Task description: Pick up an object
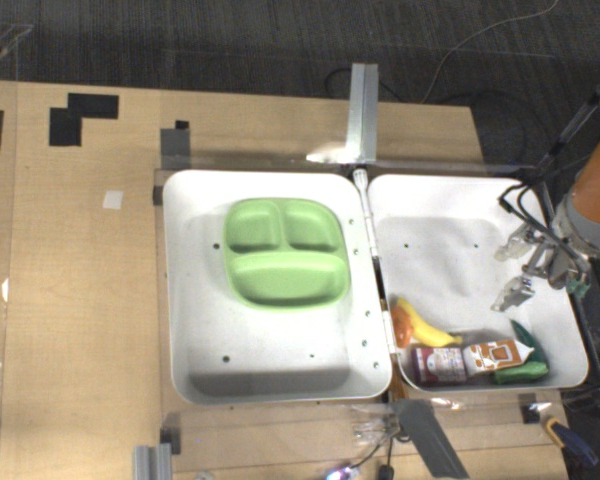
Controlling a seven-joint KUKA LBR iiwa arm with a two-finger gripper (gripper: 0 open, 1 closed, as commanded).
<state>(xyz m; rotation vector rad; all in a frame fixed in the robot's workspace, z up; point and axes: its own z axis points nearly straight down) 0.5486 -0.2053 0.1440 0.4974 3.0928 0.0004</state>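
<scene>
Two shallow white bins sit side by side on the wooden worktop [70, 298]. The left bin [185, 358] holds a pale green divided plate [283, 252], smooth moulded plastic with three compartments, lying flat near the middle. The right bin [430, 218] has its things crowded along the near wall: a yellow and orange banana-shaped toy [420, 328] at the left, a small brown and white carton or bottle [467, 359] lying on its side just beside it, and a green piece [525, 360] at the right that touches the carton's end; I cannot tell what it is.

The arm comes in from the right, and its gripper [525, 273] hangs over the right side of the right bin, above bare floor, a little farther back than the cluster. The jaws look spread apart with nothing between them.

Any of the three would do for picking. The banana toy looks light and probably hollow or rubbery, with a curved, glossy skin that might slip; across its narrow middle seems the best hold. The carton looks stiffer and flatter, so I would expect a grip across its short sides to be steadier, though the neighbours pressed against it leave little room for the jaws. The plate seems too wide and flat to pinch except at its rim.
</scene>
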